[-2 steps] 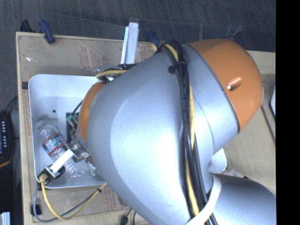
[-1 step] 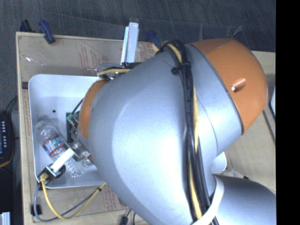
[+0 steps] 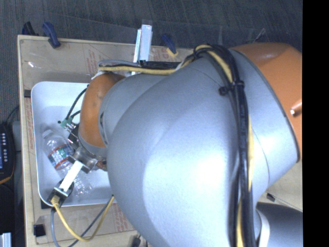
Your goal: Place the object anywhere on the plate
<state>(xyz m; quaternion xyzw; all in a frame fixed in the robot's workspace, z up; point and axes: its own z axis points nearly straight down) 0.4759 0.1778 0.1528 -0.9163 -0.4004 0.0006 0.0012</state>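
You've got the arm [image 3: 205, 153] blocking most of the view; gripper [image 3: 85, 156] is down in the left bin [image 3: 38, 138], can't tell its state. Clear plastic bottle [image 3: 57, 151] lies just left of it. Likely light, slick and crushable, so take it across the body, gentle squeeze

Blue clamps [image 3: 51, 35] on bench [image 3: 61, 55] edge; dark carpet [image 3: 154, 4] beyond.
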